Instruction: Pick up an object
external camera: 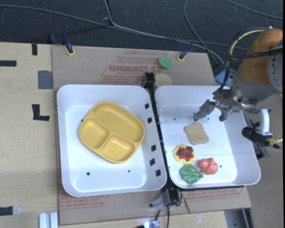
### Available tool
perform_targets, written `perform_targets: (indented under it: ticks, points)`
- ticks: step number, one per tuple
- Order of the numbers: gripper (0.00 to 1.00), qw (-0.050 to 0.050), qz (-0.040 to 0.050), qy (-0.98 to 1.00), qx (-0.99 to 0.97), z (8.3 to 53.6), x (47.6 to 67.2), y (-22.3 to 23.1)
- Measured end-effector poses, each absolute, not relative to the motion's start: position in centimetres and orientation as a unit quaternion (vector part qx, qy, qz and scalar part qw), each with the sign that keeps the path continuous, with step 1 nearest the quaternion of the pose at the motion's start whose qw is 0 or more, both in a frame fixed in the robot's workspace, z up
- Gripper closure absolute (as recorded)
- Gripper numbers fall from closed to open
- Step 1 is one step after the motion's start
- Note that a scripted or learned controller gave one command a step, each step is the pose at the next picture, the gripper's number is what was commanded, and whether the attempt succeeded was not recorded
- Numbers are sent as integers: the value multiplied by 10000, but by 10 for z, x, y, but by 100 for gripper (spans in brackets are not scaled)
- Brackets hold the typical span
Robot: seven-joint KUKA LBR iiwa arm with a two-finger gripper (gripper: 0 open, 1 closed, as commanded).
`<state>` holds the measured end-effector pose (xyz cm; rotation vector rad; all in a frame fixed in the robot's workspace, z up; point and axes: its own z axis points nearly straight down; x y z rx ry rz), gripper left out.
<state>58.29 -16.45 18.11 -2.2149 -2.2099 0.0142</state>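
My claw (214, 111) hangs spread wide with nothing between its fingers, over the upper part of the right bin (242, 141). My arm comes in from the right, wrist tilted toward the bin's middle. The tan bread slice (196, 133) lies just below the claw, apart from it. Lower down sit the pizza piece (184, 153), the red fruit (208, 166) and the green leafy piece (190, 174), clustered near the front wall. Bare white floor lies around the claw, toward the back wall. The left bin (71, 141) carries a yellow divided plate (112, 131).

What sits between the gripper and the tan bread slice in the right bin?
Nothing visible. The open gripper hangs just above and right of the bread slice, with bare bin floor between. The pizza piece lies beyond the slice.
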Motion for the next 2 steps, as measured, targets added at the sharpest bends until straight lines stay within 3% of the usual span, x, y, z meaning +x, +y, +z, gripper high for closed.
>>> perform_targets:
  ticks: [1, 2]
  points:
    - [0, 8, 4, -7076, -7066, 190, 586, -164]
    - [0, 12, 18, -7076, -7066, 147, 587, -160]
